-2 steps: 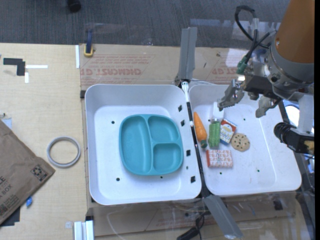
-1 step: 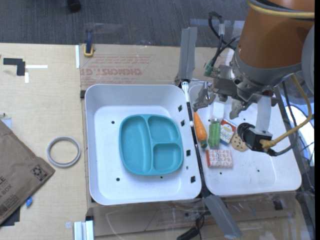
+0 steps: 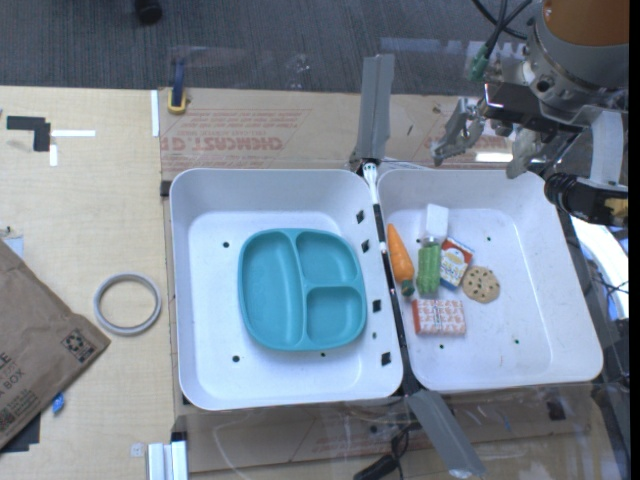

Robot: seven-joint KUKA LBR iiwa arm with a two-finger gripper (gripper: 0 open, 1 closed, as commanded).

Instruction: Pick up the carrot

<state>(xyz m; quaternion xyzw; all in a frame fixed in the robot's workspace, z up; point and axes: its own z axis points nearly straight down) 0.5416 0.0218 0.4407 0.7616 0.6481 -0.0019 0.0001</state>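
Observation:
The orange carrot [image 3: 400, 254] lies in the right bin [image 3: 540, 358], close to its left wall, pointing away from the camera. A green bottle [image 3: 428, 266] lies right beside it. My gripper [image 3: 489, 144] hangs above the far rim of the right bin, well behind and to the right of the carrot. Its two fingers are spread open and nothing is between them.
Next to the bottle lie a small orange-and-white packet [image 3: 455, 264], a cookie [image 3: 481, 285] and a red-and-white packet [image 3: 440, 316]. The left bin [image 3: 200, 268] holds a teal divided plate [image 3: 302, 288]. A tape ring [image 3: 127, 302] and a cardboard box [image 3: 35, 353] sit on the bench at left.

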